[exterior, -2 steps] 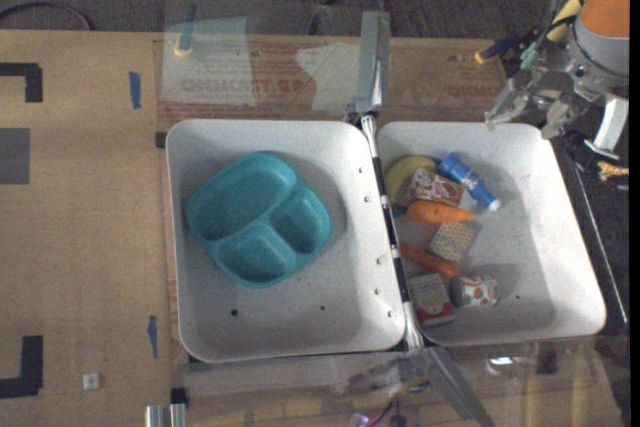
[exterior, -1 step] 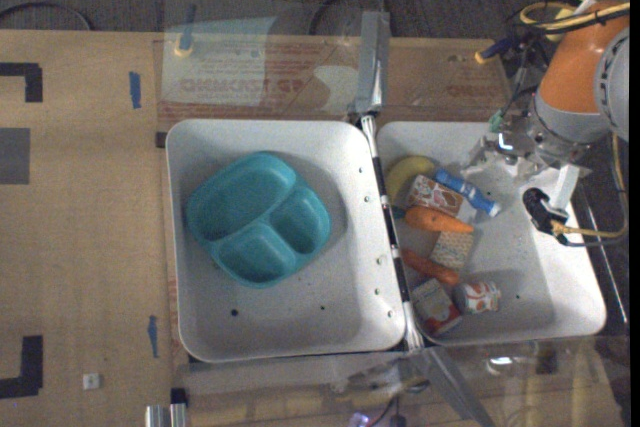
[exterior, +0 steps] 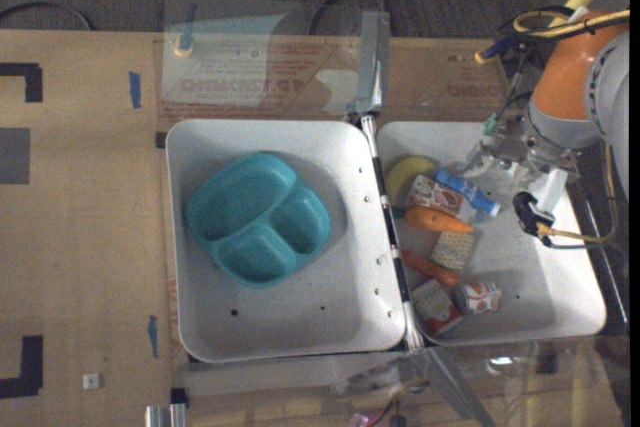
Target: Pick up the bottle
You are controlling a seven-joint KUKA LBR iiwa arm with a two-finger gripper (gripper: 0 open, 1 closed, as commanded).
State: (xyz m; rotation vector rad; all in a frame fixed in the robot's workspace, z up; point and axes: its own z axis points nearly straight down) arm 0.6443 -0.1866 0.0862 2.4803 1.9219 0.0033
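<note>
Bottle (exterior: 468, 193): small, blue-and-white, lying tilted in right bin (exterior: 585, 300), upper centre-right of frame, beside carrot (exterior: 440, 221). Likely light, rigid, slippery; best gripped across mid-body. Gripper (exterior: 510, 155) just above-right; jaws' state cannot tell.

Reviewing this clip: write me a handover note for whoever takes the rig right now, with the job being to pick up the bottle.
Claw: low over the right bin, at its upper part; whether it grips anything cannot be told from this view.
Bottle: lying in the right bin, white with a blue end, just left of the claw, beside the yellow item and carrot.
Left bin: holds the teal tray.
Done: arm brought near the bottle.
Left: confirm a grip on the bottle and lift it.
</note>
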